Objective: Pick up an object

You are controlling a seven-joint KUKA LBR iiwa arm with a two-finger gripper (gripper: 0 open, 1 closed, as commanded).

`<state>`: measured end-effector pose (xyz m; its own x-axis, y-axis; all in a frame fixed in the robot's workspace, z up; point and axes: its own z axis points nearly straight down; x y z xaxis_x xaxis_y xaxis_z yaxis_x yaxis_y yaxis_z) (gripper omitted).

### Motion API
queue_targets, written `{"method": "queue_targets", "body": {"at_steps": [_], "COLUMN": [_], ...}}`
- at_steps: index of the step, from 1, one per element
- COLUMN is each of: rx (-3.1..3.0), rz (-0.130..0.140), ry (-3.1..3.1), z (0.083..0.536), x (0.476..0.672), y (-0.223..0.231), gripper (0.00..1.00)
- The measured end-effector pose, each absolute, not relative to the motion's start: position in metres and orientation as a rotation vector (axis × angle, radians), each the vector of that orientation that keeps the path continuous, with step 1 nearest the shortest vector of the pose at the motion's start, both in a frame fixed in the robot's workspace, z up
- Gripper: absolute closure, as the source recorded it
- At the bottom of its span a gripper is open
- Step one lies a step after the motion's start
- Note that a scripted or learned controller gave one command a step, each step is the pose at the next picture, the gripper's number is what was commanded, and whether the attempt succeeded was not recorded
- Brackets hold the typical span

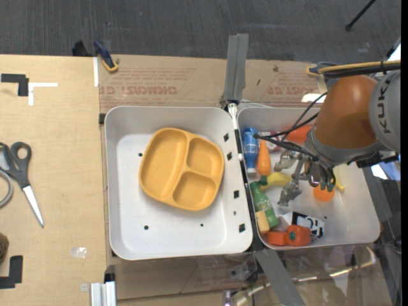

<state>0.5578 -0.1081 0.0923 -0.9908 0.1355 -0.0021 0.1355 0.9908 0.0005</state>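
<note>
I lower my gripper [290, 193] squarely over the yellow banana [278, 179]; I cannot tell the jaws' state.

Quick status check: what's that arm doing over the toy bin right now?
Gripper low in right bin, above the clutter. Nothing visibly held. Green bottle, yellow piece, orange toy crowded close. Yellow divided plate alone in left bin.
</note>
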Motion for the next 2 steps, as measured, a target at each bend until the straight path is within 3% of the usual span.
{"method": "queue_targets", "body": {"at_steps": [1,2], "rx": [0.499,0.425], "rz": [0.002,-0.001], "ry": [3.125,3.108], "z": [0.089,0.094], "x": [0.645,0.599], "y": [-0.176,-0.217], "gripper": [0.00,0.00]}}
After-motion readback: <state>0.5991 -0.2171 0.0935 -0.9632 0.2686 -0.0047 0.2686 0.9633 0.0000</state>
